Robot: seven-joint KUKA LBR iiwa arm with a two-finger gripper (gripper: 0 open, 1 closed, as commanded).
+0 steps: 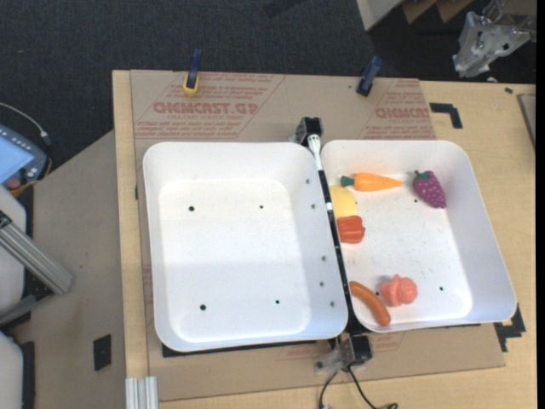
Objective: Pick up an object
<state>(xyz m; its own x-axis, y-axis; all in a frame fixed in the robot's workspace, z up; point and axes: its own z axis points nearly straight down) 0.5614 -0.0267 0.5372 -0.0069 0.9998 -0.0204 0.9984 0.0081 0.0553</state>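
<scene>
Hanging high at upper right, end effector clear of right bin.

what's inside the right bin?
The right bin holds a carrot, grapes, a yellow piece, a red pepper, a sausage and a pink toy. None is covered.
</scene>
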